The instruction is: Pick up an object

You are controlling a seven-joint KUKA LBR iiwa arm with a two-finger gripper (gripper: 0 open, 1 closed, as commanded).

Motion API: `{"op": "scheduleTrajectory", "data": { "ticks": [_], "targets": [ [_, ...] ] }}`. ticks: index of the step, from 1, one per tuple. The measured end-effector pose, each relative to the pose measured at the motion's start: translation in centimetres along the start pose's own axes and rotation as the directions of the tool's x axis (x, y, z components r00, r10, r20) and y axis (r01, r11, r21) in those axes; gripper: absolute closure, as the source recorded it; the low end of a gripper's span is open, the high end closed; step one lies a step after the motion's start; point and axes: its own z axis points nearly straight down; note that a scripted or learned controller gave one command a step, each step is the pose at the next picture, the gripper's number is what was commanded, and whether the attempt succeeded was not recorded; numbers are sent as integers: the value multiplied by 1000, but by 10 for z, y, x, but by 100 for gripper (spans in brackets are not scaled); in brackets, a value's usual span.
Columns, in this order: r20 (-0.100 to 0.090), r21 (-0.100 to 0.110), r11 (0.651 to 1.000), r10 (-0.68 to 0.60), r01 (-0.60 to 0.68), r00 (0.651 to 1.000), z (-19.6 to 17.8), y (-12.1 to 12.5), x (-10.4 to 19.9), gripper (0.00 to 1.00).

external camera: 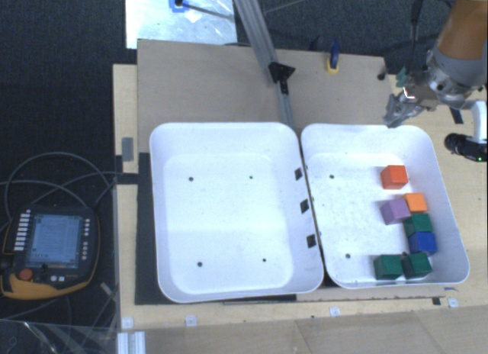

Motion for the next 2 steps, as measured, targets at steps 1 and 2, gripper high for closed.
{"op": "scheduleTrajectory", "data": {
  "ticks": [1, 2],
  "targets": [
    [-3, 4, 1000, -5, 5, 1000, 8, -15, 58, 100],
    [-4, 4, 1000, -6, 6, 1000, -3, -25, 113, 100]
  ]
}}
